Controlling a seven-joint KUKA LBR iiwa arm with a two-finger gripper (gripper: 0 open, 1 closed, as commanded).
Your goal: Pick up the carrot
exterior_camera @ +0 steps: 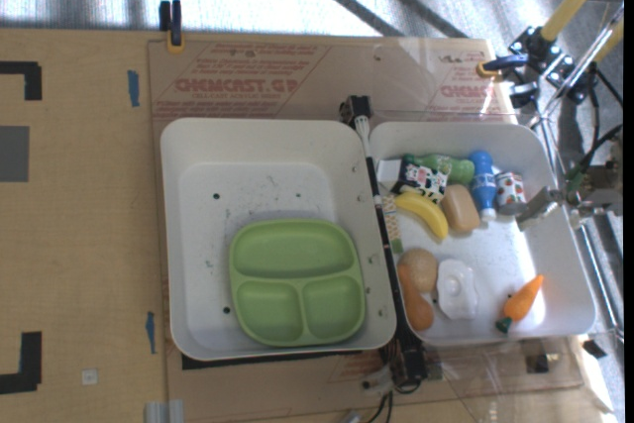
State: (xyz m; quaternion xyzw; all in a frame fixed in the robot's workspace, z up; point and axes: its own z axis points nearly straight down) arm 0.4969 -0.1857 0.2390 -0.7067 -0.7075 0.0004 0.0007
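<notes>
Carrot (522,300) lies in the right bin (560,258), near-right corner, orange body tilted, green tip pointing near-left. It rests on the bin floor, touching nothing else; the white lump (456,288) sits just left of it.

Gripper (532,206) hangs at the right bin's right side, about midway along the wall, grey metal reaching in from the right. Whether the jaws are spread or pressed together, cannot tell; the part is small and blurred. Nothing seen between them. Carrot lies nearer than the jaws, well apart from them, slightly to their left.

Other contents of the right bin: banana (423,214) near the centre-left, tan block (460,209) beside it, blue bottle (482,181) and green bottle (442,167) along the far wall, a cow-print carton (419,179) by the green one. A pale egg-like piece (419,267) and an orange-brown piece (416,308) sit along the left wall, near end.

Left bin (188,213) holds a green divided plate (295,280) toward its near side. Both bins stand on a cardboard-covered worktop (79,213).
</notes>
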